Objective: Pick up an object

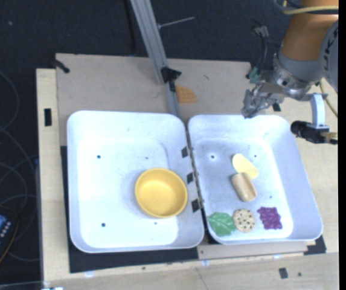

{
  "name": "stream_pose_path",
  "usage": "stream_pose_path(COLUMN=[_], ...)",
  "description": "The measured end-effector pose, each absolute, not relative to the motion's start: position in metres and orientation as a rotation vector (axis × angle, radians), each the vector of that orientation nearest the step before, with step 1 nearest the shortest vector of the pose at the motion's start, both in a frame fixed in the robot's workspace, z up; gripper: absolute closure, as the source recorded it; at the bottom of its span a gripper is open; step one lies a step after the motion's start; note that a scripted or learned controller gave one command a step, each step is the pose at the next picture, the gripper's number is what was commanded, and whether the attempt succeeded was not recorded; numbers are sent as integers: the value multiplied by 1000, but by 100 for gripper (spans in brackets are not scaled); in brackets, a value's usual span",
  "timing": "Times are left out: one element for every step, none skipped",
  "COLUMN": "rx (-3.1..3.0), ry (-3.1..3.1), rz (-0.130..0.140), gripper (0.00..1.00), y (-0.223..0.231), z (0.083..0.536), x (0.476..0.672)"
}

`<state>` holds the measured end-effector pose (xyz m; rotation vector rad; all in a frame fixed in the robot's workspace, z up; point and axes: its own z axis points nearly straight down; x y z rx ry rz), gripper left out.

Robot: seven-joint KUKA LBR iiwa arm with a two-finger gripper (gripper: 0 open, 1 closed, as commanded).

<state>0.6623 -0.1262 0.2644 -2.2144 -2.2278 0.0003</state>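
The robot's hand (pixel 256 106) hangs above the far rim of the right bin (pixel 293 180), the grey arm with its orange band (pixel 308 17) reaching in from the right. At this size and angle it cannot be told whether the hand is spread or pressed together; nothing shows in it, and it appears to touch neither bin nor bench (pixel 112 83).

The candidates for picking lie well apart from it toward the near side of the right bin: a pale yellow piece (pixel 245 165) touching a tan, bread-like roll (pixel 244 187) at the middle, and along the near wall a green leaf-shaped item (pixel 221 223), a chocolate-chip cookie (pixel 243 220) and a purple grape-like cluster (pixel 270 217). A yellow bowl (pixel 160 193) sits alone in the left bin (pixel 94 144).

The risks, as judged from here: the yellow piece and the roll lie against each other, so a descent on either could nudge its neighbour or close on both. The leaf, cookie and cluster look flat and sit close to the near wall, where the hand could strike the rim or slide over them and come up with nothing. Coming straight down from its present spot would land it on the bin's far rim.
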Motion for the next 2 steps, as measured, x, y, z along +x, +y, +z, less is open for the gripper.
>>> stream_pose_path(rx=[-2215, -2215], ry=[-2228, -2227], rz=[1, 0], gripper=[100, 100], y=[-78, -31], z=[252, 242], x=[655, 638])
